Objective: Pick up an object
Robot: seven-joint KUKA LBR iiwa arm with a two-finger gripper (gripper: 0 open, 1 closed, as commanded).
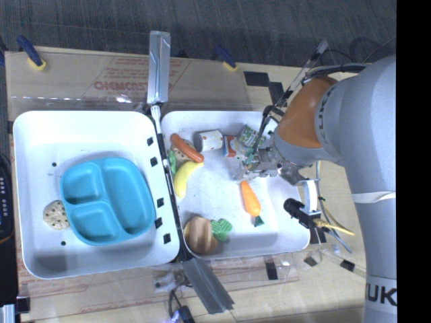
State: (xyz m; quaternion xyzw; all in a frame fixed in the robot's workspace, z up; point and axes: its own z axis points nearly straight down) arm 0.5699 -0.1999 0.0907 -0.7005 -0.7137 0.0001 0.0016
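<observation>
Nothing lifted yet, judging by the layout: carrot (250, 199), banana (184, 177), hot dog (186, 148) and can (210, 140) all lying loose in the right bin (222, 237). Gripper (254, 169) low over that bin, just above the carrot's top end. Cannot tell the jaw state, lost in wrist clutter and cables. Still to do: grasp and raise. Blue tray (108, 199) and cookie (56, 214) in the left bin (34, 133).

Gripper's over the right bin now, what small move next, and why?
Probably lower the gripper slightly toward the toy carrot, which lies just below it in the camera view, apart from the banana and hot dog. Nothing visibly sits between its fingers.
</observation>
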